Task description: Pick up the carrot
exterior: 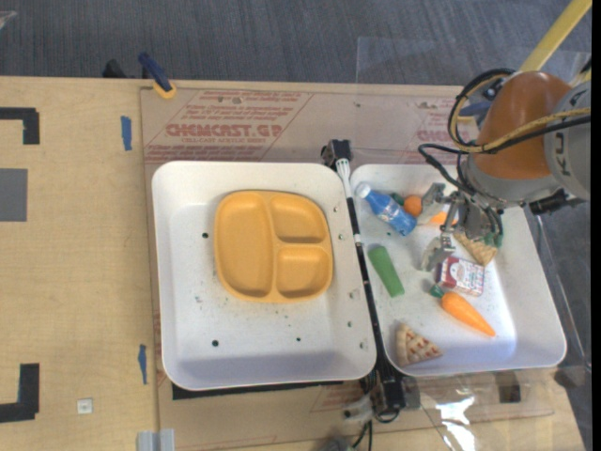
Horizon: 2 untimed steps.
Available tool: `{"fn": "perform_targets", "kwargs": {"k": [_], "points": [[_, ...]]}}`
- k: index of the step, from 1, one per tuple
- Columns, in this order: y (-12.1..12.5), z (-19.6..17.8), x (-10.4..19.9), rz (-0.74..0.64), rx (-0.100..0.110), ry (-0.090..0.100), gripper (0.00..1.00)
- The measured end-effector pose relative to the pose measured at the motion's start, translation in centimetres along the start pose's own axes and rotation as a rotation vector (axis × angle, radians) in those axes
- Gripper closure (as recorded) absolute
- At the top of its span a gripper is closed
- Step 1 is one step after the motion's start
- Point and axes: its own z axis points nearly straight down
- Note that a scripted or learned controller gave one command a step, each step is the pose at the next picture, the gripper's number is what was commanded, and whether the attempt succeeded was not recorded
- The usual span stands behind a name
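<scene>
**Gripper low over right bin; carrot lies apart, near front**

Two shallow white bins side by side on a pale wooden bench, matte plastic, rounded corners, lightly specked with dirt. Clear sheet with red lettering underneath them.

Left bin (pixel 178 280): one yellow divided plate (pixel 274 245), smooth, glossy, rounded-square, three compartments, nothing in them.

Right bin (pixel 540 346), contents:
- carrot (pixel 466 313), orange, tapered, smooth plastic look, green stub at its blunt end; lies flat on the bin floor, tip pointing to the front right. Its blunt end is just beside the red packet.
- red-and-white packet (pixel 461 275), crinkled, shiny.
- green bar (pixel 386 271), flat, oblong, lying lengthwise near the bin's left wall.
- pizza slice (pixel 415 345), wedge-shaped, tan crust, at the front.
- blue-and-clear bottle (pixel 389 209) on its side near the back; a small orange ball (pixel 412 204) touches it.
- a tan, waffle-textured piece (pixel 480 246) beneath the wrist.

Arm: grey, orange band, cables looped above. Gripper (pixel 445 249) hangs over the bin's middle, metal fingers pointing down beside the packet's upper-left edge. Fingers appear slightly parted; nothing seen between them. Carrot is apart from the gripper, nearer the front.
</scene>
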Motion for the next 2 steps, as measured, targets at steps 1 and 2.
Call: {"fn": "perform_targets", "kwargs": {"k": [1, 2], "points": [[-1.0, 0.1, -1.6, 0.238, -0.008, 0.033, 0.0], [-0.2, 0.2, -2.7, 0.508, -0.005, 0.074, 0.0]]}}
